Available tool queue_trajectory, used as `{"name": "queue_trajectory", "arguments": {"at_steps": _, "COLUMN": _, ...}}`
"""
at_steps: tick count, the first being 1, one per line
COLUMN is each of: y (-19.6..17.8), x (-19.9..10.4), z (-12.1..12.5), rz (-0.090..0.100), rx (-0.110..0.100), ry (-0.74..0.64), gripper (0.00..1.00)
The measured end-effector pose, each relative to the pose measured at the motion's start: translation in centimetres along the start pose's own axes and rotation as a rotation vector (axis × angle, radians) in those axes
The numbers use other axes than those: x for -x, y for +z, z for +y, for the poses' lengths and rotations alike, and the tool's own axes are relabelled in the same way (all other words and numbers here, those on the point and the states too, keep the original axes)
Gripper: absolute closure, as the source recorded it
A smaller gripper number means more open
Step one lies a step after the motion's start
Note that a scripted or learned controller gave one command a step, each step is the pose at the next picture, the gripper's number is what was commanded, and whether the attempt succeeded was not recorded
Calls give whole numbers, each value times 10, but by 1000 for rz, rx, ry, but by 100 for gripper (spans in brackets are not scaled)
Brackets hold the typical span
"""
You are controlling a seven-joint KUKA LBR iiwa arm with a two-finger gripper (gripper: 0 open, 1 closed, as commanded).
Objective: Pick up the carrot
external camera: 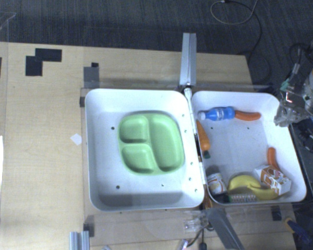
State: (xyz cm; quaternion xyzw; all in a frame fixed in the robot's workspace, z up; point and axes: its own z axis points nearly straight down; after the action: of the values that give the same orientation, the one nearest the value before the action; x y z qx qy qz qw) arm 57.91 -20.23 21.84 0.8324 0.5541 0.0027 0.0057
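My gripper [286, 114] hangs at the right bin's [235, 139] three o'clock rim, outside the wall; I cannot tell its state. The carrot [203, 137] lies along that bin's nine o'clock wall, well apart from me. A blue bottle [217, 113] sits near twelve o'clock, a banana [248, 185] near six o'clock, and the left bin [99, 155] holds a green tray [150, 142].

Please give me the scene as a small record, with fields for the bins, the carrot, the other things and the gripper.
left bin: holds a green tray
right bin: holds the carrot and other items
carrot: lies along the right bin's left wall
bottle: at the far side, blue cap
banana: at the near side
carton: near right corner
gripper: at the right bin's far right rim, away from the carrot
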Motion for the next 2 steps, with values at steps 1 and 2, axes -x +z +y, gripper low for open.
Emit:
{"name": "queue_trajectory", "arguments": {"at_steps": 1, "y": 37, "x": -35, "z": 65, "rz": 1, "rx": -8, "ry": 123, "gripper": 100}}
{"name": "queue_trajectory", "arguments": {"at_steps": 2, "y": 25, "x": -38, "z": 66, "rz": 1, "rx": -3, "ry": 112, "gripper": 100}}
